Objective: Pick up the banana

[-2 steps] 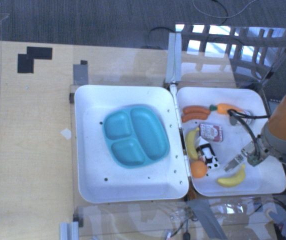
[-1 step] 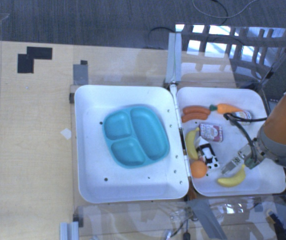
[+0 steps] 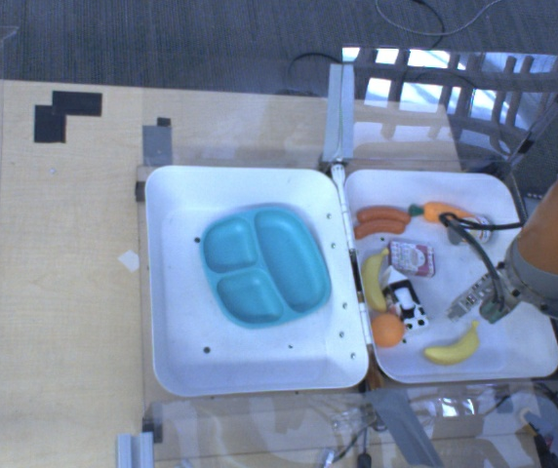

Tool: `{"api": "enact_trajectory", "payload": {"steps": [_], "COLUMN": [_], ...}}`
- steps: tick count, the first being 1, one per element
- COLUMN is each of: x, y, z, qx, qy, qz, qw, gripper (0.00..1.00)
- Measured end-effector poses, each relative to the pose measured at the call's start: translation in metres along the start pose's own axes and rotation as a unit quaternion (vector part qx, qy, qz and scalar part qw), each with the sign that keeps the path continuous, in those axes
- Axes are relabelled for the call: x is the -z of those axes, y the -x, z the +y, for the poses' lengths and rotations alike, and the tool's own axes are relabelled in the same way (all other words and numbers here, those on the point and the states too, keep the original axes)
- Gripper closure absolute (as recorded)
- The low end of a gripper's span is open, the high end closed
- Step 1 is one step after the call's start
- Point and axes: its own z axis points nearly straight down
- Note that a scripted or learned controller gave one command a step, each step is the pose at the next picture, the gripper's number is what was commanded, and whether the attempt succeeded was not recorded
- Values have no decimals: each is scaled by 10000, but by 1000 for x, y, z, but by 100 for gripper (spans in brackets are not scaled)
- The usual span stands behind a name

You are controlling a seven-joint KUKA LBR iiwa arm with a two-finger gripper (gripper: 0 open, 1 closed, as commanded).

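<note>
Banana [image 3: 453, 346] lay in right bin [image 3: 538, 359], near front wall, curved, clear of neighbours. Likely light, soft-skinned, smooth; best pinched across middle, gently. Orange [image 3: 388, 331] and black-white toy [image 3: 406, 305] to its left. Tool [image 3: 476, 298] hovered just above banana; released or clenched, could not tell.

fixed overhead camera, slanted down, both bins [image 3: 162, 291]

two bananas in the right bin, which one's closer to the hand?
The banana lying near the bin's front edge, just below the hand. The other banana lies along the bin's left wall, beside the orange.
</note>
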Motion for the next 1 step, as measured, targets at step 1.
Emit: {"api": "enact_trajectory", "payload": {"steps": [1], "x": [0], "y": [0], "z": [0], "qx": [-4], "qy": [-1], "qz": [1], "qw": [10000], "gripper": [0]}}
